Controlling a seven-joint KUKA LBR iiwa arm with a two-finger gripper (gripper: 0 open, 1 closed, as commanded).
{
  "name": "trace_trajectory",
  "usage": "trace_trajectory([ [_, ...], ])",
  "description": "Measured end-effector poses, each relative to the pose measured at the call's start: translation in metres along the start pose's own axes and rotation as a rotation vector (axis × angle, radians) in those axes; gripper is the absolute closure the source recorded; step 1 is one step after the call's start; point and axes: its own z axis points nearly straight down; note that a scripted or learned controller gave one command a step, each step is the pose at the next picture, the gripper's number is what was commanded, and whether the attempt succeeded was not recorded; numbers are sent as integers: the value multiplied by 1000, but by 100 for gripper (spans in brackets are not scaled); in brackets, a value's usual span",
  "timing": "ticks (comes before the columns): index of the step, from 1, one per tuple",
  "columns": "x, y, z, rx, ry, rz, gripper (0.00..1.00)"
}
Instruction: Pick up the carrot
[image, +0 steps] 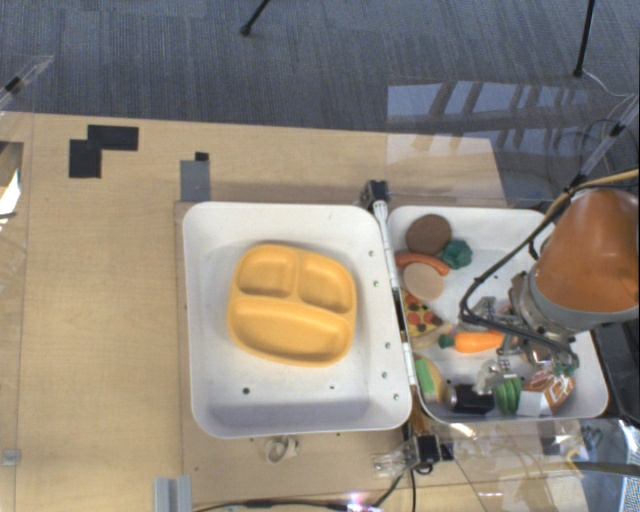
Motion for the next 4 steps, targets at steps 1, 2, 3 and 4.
trace_trajectory([
  [1, -35, 1, 41, 2, -9, 419, 0],
  [2, -33, 22, 42, 1, -11, 949, 0],
  [3, -2, 20, 41, -6, -14, 1244, 0],
  [4, 2, -67, 33, 6, -8, 1350, 0],
])
